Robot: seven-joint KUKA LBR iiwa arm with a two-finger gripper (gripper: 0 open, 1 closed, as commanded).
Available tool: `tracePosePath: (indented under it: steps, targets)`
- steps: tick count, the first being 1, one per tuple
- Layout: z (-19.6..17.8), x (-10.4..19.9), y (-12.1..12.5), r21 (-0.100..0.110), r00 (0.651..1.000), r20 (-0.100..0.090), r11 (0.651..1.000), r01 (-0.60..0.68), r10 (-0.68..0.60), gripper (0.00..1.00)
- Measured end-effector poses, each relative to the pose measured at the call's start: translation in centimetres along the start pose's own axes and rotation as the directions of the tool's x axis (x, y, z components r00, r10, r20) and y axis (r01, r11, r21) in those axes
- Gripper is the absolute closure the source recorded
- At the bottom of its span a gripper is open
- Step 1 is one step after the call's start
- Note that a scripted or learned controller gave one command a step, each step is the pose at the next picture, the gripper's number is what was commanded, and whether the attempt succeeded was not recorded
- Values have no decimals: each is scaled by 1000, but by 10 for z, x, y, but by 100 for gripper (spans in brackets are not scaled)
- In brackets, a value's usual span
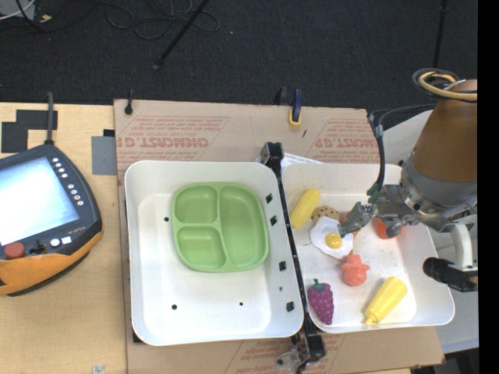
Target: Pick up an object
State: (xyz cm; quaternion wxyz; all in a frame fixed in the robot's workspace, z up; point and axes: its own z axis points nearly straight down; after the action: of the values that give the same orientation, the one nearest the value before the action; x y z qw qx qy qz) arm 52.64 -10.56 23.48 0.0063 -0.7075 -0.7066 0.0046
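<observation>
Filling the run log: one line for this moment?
arm: over right bin | gripper: above fried egg | nothing lifted | green tray: left bin

You have two white bins [156, 302] of smooth, slightly glossy plastic. The green divided plate [220, 227] looks like matt plastic. The toy foods, namely the corn cob [304, 207], fried egg [330, 238], red strawberry [355, 270], purple grapes [321, 301] and yellow bottle [385, 300], read as smooth moulded plastic. Beneath the bins you see plain brown printed cardboard [187, 135], matt and creased. The gripper [360, 217] appears dull grey metal.
</observation>
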Motion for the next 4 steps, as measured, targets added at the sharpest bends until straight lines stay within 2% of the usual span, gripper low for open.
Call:
tracePosePath:
  steps: [1, 2, 3, 4]
  targets:
    - [-5, 0, 2, -11, 1000, 1, 1000, 2, -2, 0]
    - [53, -9, 2, -5, 1000, 0, 1000, 1, -1, 0]
    - [113, -4, 9, -5, 1000, 0, 1000, 3, -3, 0]
    - [149, -2, 9, -10, 1000, 1, 1000, 3, -3, 0]
